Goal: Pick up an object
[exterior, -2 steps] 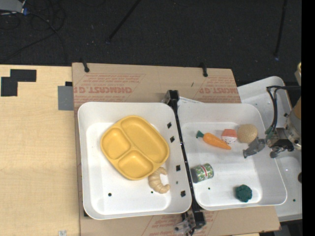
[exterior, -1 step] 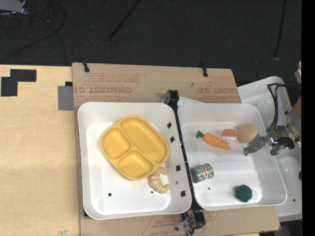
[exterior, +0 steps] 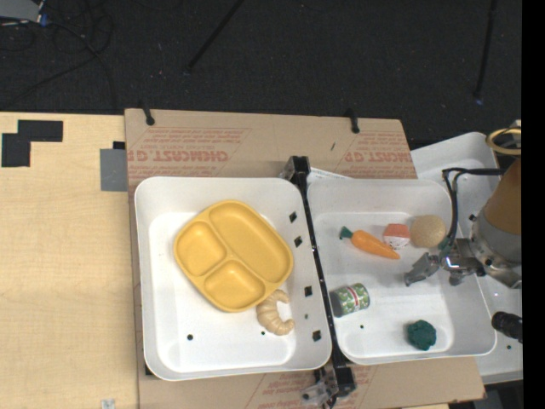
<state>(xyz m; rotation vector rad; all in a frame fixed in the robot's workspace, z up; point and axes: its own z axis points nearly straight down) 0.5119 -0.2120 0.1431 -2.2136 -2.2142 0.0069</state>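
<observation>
Hovering at the right bin's (exterior: 443, 186) right edge, the gripper (exterior: 423, 271) hangs spread and empty, carrot (exterior: 375, 244) nearby.

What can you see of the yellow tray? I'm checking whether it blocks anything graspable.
The yellow divided tray looks like smooth moulded plastic, rounded at the corners, with three compartments, none holding anything. It lies flat and turned at an angle in the left white bin. A pale croissant-shaped toy lies against its lower edge, seemingly touching it.
</observation>
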